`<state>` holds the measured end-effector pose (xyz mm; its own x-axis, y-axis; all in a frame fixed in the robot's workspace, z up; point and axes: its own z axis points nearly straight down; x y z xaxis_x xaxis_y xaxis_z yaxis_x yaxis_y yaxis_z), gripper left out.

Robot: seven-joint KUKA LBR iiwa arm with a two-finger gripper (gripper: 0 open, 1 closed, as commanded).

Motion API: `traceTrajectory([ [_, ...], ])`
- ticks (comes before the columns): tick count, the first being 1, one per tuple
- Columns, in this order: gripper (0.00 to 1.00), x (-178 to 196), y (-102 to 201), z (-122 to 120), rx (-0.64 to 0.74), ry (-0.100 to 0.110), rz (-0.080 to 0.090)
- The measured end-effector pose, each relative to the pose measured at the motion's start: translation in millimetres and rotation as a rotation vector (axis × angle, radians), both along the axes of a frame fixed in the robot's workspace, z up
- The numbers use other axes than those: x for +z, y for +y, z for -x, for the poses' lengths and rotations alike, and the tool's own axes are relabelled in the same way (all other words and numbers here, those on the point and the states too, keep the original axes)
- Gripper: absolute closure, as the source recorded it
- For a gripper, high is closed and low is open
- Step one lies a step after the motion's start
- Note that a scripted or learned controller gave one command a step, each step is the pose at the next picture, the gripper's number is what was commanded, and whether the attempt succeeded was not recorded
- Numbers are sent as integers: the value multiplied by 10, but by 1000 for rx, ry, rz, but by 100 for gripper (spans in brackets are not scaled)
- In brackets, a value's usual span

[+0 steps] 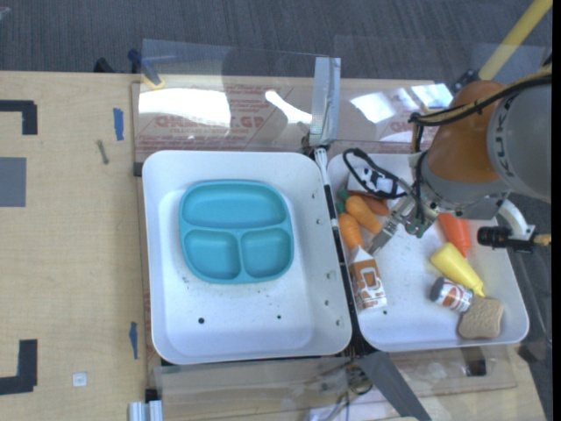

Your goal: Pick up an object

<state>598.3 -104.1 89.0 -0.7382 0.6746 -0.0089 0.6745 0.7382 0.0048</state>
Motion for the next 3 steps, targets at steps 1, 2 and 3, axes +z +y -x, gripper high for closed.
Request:
traceTrajectory([
  [1, 0, 0, -383, 509, -14, 1, 1],
  [2, 0, 6, 4, -220, -253, 8, -4],
  [3, 0, 0, -239, 399, -131, 0, -1],
])
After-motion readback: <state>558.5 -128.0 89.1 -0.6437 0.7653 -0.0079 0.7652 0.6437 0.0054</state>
